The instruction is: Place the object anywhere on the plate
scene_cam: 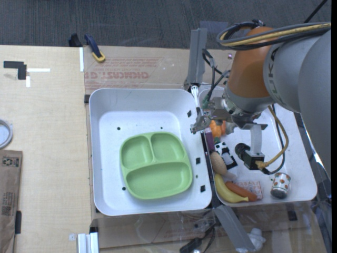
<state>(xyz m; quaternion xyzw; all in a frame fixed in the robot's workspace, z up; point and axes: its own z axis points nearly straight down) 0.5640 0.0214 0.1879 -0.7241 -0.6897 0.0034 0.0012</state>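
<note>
A grey arm (295, 57) with an orange band (251, 73) fills the upper right of the frame, reaching down over the seam between two white bins on a pale wooden bench (42, 141). The left bin (100, 141), at centre frame, carries a green three-compartment plate (156, 165) lying flat in its lower middle; nothing rests on the plate. The right bin (300, 186), at right of frame and partly covered by the arm, holds the loose items.

The gripper (215, 126) hangs low at the left edge of the right bin, just beside the wall shared with the left bin. A small orange object (217, 128) shows at its tip, but whether the object is actually clasped cannot be told from this angle.

Below the gripper, along the right bin's left side, lie a tan, egg-shaped item (218, 163), then a yellow banana (225, 191) and an orange carrot (241, 191) touching it at the bin's lower edge. A small white cup with red spots (280, 184) lies near the lower right corner of that bin.

On the bench at upper left of the frame sits a blue-and-yellow clamp (93, 48), and a roll of tape (4, 134) shows at the far left edge.
</note>
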